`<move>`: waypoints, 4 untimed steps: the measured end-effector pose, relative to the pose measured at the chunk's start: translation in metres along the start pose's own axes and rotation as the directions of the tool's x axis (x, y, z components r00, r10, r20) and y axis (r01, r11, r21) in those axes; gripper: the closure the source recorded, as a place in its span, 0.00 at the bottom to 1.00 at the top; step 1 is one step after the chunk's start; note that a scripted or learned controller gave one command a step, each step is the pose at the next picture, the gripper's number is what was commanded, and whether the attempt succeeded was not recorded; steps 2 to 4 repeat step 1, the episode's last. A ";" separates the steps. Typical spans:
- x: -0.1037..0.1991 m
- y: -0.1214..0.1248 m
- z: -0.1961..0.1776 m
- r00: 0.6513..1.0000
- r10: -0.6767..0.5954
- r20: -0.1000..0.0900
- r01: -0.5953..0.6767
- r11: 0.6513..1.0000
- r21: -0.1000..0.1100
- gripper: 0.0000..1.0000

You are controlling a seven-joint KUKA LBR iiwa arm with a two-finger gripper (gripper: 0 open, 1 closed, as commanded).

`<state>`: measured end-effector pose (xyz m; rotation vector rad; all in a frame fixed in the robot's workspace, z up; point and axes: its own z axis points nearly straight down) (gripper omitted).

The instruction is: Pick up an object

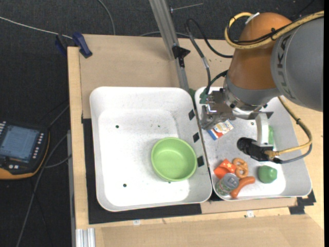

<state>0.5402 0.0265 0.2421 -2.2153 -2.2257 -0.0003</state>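
My gripper (212, 113) hangs over the near-left part of the right bin (293, 138), close to the wall it shares with the left bin. A small white packet with red and blue print (221, 129) lies directly below and to the right of it, apparently on the bin floor. At the bin's front lie an orange block (223, 167), an orange pretzel shape (239, 164), a grey round piece (229, 181), a red-orange sausage shape (242, 185) and a green ball (267, 174). A green and white item (268, 135) lies partly under the arm.
A light green bowl (174, 159) stands in the front right of the left bin (128, 112). A metal post (167, 24) rises behind the bins. A handheld pendant (20, 148) lies off the bench at the left.
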 end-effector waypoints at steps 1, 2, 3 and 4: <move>0.052 0.003 -0.004 1.000 0.000 0.000 0.000 1.000 -0.001 1.00; 0.052 0.003 -0.004 1.000 0.000 0.000 0.000 1.000 -0.001 1.00; 0.052 0.003 -0.004 1.000 0.000 0.000 0.000 1.000 -0.001 1.00; 0.052 0.003 -0.004 1.000 0.000 0.000 0.000 1.000 -0.001 1.00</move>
